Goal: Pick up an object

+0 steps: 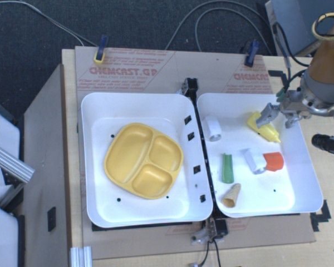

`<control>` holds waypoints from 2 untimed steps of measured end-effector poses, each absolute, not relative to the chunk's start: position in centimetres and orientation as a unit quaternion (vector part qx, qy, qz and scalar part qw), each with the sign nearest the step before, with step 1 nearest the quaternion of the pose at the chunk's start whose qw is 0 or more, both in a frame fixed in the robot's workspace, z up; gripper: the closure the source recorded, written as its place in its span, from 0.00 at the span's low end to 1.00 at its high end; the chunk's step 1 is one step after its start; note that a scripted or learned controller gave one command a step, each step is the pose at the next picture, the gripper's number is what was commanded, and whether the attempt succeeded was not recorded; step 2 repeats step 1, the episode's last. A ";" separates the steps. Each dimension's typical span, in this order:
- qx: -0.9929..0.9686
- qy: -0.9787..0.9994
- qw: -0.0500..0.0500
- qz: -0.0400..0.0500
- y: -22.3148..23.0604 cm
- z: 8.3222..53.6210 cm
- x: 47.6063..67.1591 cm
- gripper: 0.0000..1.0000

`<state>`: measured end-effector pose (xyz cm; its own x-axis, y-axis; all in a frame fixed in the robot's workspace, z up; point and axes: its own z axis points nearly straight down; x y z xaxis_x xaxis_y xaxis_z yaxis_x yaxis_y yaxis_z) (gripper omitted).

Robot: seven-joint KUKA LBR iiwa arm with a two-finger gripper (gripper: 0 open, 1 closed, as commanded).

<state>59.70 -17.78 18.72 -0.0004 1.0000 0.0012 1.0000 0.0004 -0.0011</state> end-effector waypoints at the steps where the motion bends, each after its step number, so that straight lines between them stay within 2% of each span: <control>1: -0.706 -0.708 0.000 -0.001 -17.8 19.9 59.8 1.00; 2: -0.706 -0.708 0.000 -0.001 -17.8 19.9 59.8 1.00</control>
